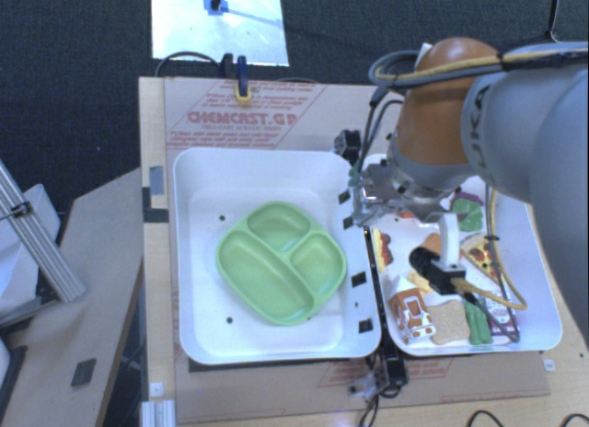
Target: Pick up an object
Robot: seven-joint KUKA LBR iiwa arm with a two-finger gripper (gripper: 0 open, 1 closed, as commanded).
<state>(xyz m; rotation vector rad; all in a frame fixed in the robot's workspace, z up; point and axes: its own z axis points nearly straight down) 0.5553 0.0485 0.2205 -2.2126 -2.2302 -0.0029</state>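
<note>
Approach looks like the step in hand. The claw [375, 202] hangs over the upper left corner of the right bin [545, 326], as the camera sees it, close beside the wall it shares with the left bin [195, 232]. The wrist and its orange band cover the claw from above, so I cannot tell whether it is open or closed, and nothing can be seen in its grasp.

The nearest candidate is a small red and white toy [382, 252], just below the claw in the view and close to the same wall. Farther down from the claw lie an orange and white toy [410, 313] and a bread slice [452, 323], touching or nearly so, with a green stick [479, 324] just beyond them. A pizza slice [481, 252] lies below the claw and to its right, well apart from it. A green and pink piece [469, 210] sits to the claw's right, partly hidden by the arm. To the claw's left, across the wall, a green divided plate [281, 261] lies alone in the left bin.

The next move, as I judge it, calls for settling straight down over one piece, most likely the red and white toy, while keeping clear of the wall. Only then should it close and lift. The pieces look flat and crowded, so a grab could slip off or catch a neighbour.
</note>
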